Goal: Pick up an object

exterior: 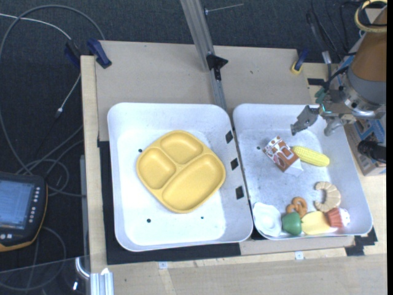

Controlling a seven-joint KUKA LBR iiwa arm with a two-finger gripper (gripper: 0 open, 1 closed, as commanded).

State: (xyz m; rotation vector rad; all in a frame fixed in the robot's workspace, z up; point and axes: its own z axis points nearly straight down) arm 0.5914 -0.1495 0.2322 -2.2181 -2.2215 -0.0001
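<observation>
Hovering gripper [314, 123] over right bin [362, 189], far corner | we saw fingers spread, holding nothing | nearest objects, carton [281, 153] and corn [311, 157], lay just below in bin | pick not started, grasp and lift left

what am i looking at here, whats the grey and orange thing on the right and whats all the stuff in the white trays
It is one picture, taken by a fixed camera above a workbench, looking down at a slant. The grey and orange thing is a robot arm reaching in from the right. At its end is a two-finger gripper, open, hanging over the right bin and holding nothing. That bin holds small toy foods: a brown and white carton beside a corn cob, and near the front a croissant, a pretzel, a green pepper and a few more. The left bin holds a yellow divided plate.
</observation>
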